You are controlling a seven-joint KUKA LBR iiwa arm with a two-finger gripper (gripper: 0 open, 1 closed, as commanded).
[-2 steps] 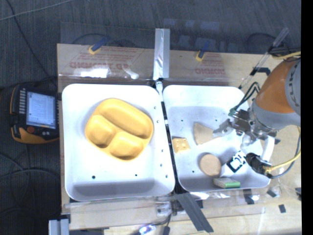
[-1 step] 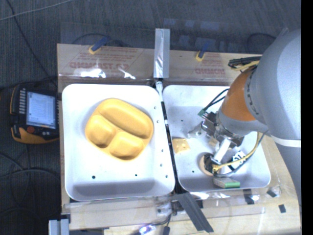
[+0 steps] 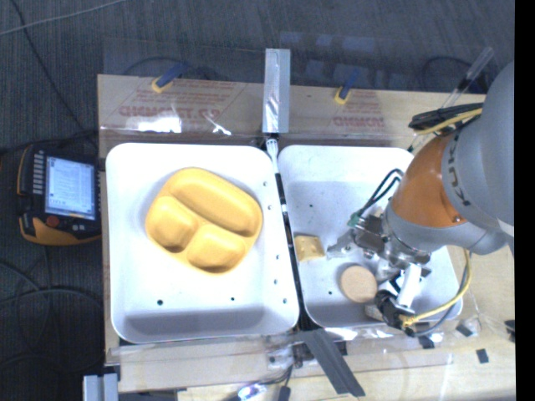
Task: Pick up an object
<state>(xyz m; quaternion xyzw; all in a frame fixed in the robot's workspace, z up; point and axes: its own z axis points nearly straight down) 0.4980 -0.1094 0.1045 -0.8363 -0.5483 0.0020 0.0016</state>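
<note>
A large yellow lumpy object fills the middle of the left bin. In the right bin a small tan block lies against the left wall. A round tan disc rests near the front. My gripper hangs low over the right bin's middle, just above and right of the disc and to the right of the block. The wrist and orange band hide the bin's right part. Nothing is seen held.
A divider wall separates the two bins. A handheld pendant with a screen lies on the floor left of the bench. Yellow clips sit at the bench's back edge.
</note>
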